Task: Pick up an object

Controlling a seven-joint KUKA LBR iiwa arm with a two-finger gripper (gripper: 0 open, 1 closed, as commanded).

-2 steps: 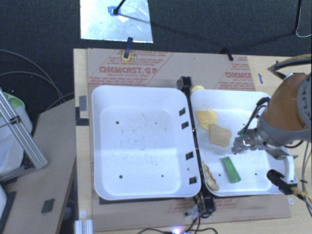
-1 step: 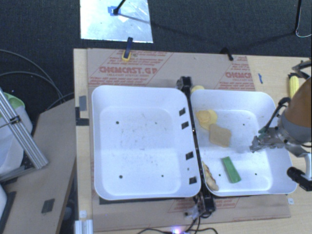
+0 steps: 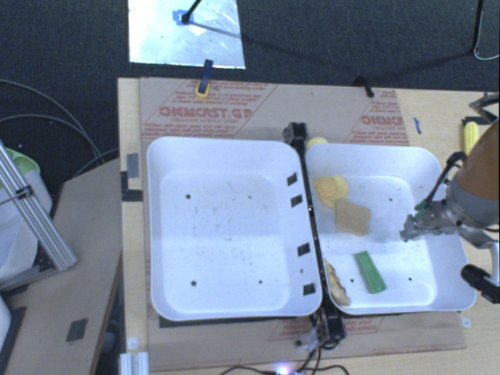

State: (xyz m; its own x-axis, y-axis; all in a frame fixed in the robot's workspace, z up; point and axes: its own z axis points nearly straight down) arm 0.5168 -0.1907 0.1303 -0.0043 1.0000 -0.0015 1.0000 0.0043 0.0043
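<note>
Pincer [image 3: 412,226]: at the end of the grey arm, over the right bin's 3 o'clock side, just above the bin floor; whether it is open or closed I cannot tell, and nothing can be seen between its tips.
Arm [image 3: 478,186]: comes in from 3 o'clock, grey, with an orange band near the picture's edge.
Right bin [image 3: 426,162]: shallow, white; all the loose things lie in its half toward 9 o'clock.
Green block [image 3: 370,272]: long and flat, at about 8 o'clock from the pincer, near but apart from it, lying on the bin floor.
Tan sponge [image 3: 353,218]: at 9 o'clock from the pincer, flat on the floor, touching the yellow piece.
Yellow piece [image 3: 331,187]: rounded, at 10 o'clock from the pincer, by the bin's wall.
Pale scrap [image 3: 337,285]: thin, against the wall between the bins, at 8 o'clock, past the green block.
Left bin [image 3: 156,209]: white, beside the right one at 9 o'clock, speckled with small dark marks.
Counter [image 3: 258,108]: covered with printed cardboard under both bins.
</note>
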